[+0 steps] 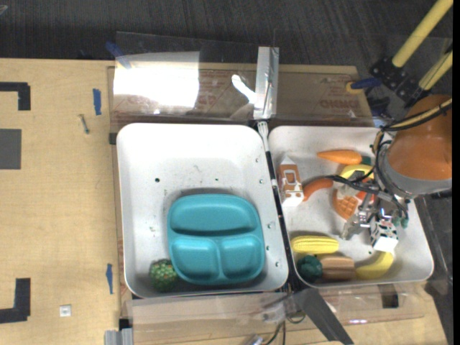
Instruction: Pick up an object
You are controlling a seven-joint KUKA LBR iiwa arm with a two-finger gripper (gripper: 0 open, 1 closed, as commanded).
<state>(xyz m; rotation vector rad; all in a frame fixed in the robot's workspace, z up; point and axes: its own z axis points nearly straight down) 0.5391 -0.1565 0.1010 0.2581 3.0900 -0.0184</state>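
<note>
My gripper (368,221) hangs low over the right bin (420,264), below the orange band of the arm (424,153). It is just right of an orange waffle-like piece (344,204), and I cannot tell whether the two touch. Around it lie a carrot (338,156), a yellow piece (352,172), a red-orange pepper (316,187), a corn cob (315,246), a banana (378,264), a brown cylinder (338,267) and a dark green item (310,266). Nothing visibly hangs from the gripper.
A small printed box (290,181) lies by the right bin's left wall. The left bin (144,164) holds a teal divided plate (215,237) and a green knobbly fruit (163,273). A metal divider (267,85) stands behind the bins. Yellow poles (428,20) rise at the top right.
</note>
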